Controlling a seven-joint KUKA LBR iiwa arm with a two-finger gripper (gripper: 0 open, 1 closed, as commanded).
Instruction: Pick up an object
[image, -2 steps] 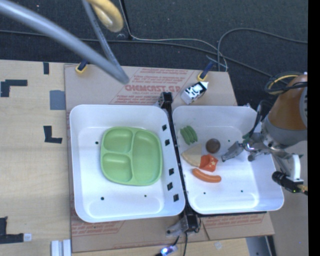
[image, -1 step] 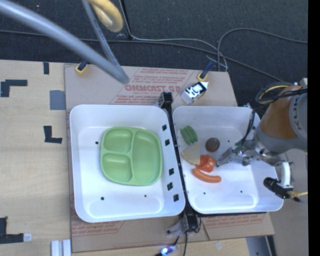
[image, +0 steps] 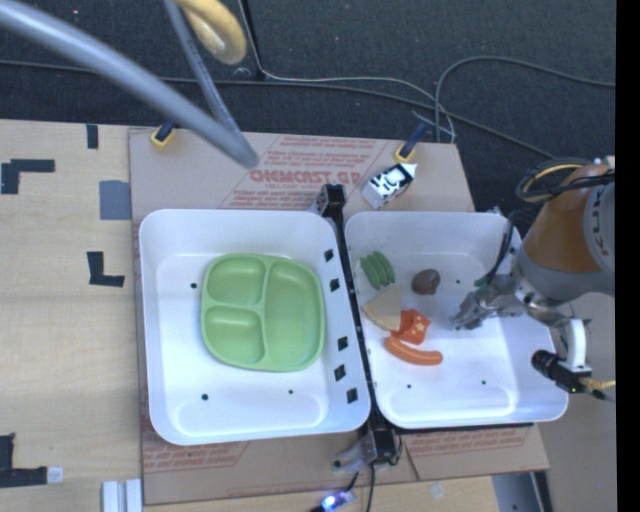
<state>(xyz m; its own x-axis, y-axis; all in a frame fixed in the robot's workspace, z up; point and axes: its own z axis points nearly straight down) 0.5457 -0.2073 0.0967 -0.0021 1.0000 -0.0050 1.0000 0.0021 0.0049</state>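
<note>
The arm reaches into the right bin from its right side, orange band up by the bin's far right corner. The gripper hangs low over the bin's floor, right of centre — whether its tips are apart or together I cannot tell, they blur into a dark grey tangle, and nothing shows between them.

The toys lie in the left half of the right bin, clear of the gripper. Nearest is the brown ball, a little left of the gripper and toward the bin's far wall. The red piece sits further left, roughly level with the gripper, resting against a pale wedge. Just nearer the bin's front wall lies the orange sausage. The green pod is close to the divider — farthest from the gripper.

Across that divider from the right bin, the left bin holds a green tray.
</note>
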